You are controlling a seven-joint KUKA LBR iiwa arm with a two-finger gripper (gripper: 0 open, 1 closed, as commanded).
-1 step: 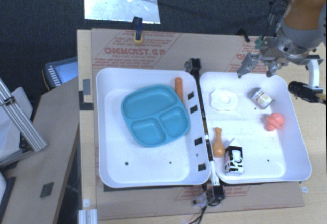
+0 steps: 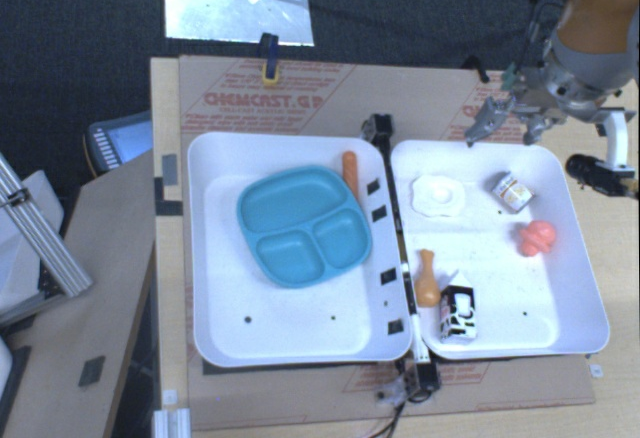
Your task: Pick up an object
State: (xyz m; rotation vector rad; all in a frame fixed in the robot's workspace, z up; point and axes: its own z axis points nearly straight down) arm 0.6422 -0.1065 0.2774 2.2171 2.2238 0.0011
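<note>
Arm (image 2: 600, 16) at far right, gripper (image 2: 510, 121) above far rim of right bin (image 2: 575, 306), fingers spread, nothing between them. Step in hand: approach; advisable to descend straight over isolated target, e.g. small can (image 2: 512, 192) nearest gripper, clear of bin wall. Left bin (image 2: 215, 326): blue divided plate (image 2: 303, 224), orange stick (image 2: 350, 172) at far right edge. Right bin: black-and-white carton (image 2: 458, 314), fried-egg toy (image 2: 438, 195), orange bottle-shaped piece (image 2: 427, 278), pink lump (image 2: 537, 237)
</note>
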